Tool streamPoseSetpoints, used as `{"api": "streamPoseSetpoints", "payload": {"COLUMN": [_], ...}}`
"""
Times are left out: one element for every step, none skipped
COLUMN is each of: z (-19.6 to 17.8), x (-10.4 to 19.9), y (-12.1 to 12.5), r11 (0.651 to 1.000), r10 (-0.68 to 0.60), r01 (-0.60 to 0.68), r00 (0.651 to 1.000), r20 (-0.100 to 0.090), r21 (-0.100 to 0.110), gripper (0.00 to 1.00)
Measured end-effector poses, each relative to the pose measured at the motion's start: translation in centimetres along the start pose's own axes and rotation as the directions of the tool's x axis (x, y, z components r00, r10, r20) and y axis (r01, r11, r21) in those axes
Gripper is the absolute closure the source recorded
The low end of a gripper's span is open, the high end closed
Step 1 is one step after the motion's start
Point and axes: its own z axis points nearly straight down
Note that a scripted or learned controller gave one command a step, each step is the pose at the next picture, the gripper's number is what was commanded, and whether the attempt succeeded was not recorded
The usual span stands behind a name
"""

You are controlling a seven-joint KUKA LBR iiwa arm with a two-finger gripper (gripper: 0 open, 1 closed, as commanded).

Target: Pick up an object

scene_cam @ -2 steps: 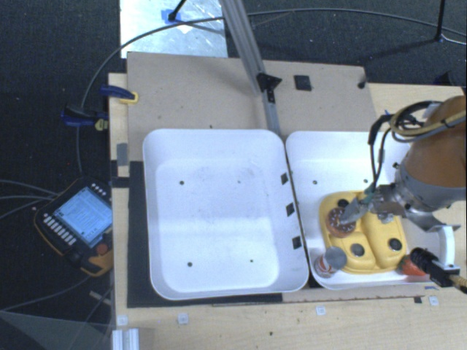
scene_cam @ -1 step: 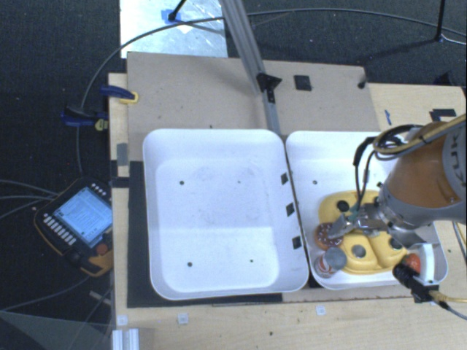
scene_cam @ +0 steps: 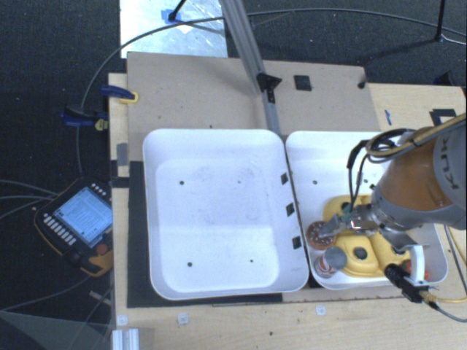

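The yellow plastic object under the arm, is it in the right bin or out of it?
In. The yellow plastic object lies on the floor of the right white bin, near its front edge, inside the rim.

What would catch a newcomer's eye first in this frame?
Probably the robot arm, with its orange band, reaching in from the right and hanging over the right bin. Beneath it, a yellow object sits near the front of that bin with a small brown round piece beside it. The left bin is a broad white expanse next to it.
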Motion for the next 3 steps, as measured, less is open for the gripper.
{"api": "streamPoseSetpoints", "payload": {"z": [-1.1, -6.1, -12.2], "x": [0.1, 0.7, 0.3], "y": [0.1, 1.1, 2.0], "r11": [1.0, 1.0, 1.0], "r10": [-0.002, -0.002, -0.001], "r01": [0.002, 0.002, 0.001], "r00": [1.0, 1.0, 1.0], "r20": [-0.001, 0.006, 0.007], "r21": [-0.002, 0.008, 0.005], "gripper": [1.0, 1.0, 1.0]}}
